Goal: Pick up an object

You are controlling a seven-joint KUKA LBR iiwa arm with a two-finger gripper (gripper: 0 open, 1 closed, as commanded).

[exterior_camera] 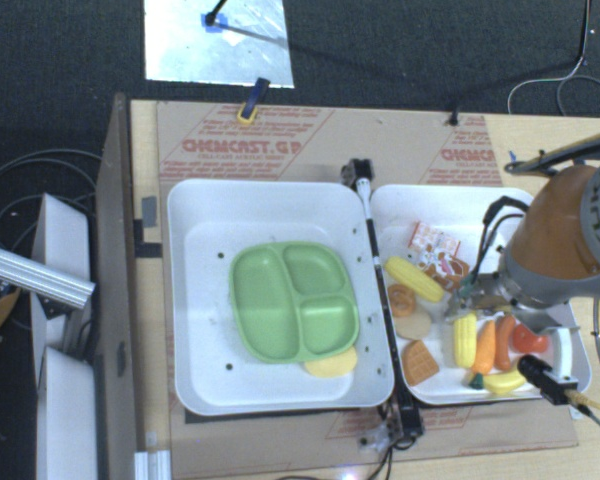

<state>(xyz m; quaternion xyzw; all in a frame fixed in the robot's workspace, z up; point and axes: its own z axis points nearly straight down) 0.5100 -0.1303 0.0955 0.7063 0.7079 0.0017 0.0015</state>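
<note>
The grey arm [570,238] with its orange band reaches in from the right and covers the far right part of the right bin [400,203]; its end effector [477,300] hangs low over the toy food there, and whether it is open or closed cannot be told. Crowded around it lie a yellow corn cob [414,278], a red-and-white packet [435,243], a smaller corn [464,339], a carrot [485,345], a tomato [528,339], a banana [504,380] and two brown cookies [418,361]. The left bin [195,218] on the counter [280,138] holds a green divided plate [294,300] with a pale yellow piece [330,365] just under its near edge.
</note>
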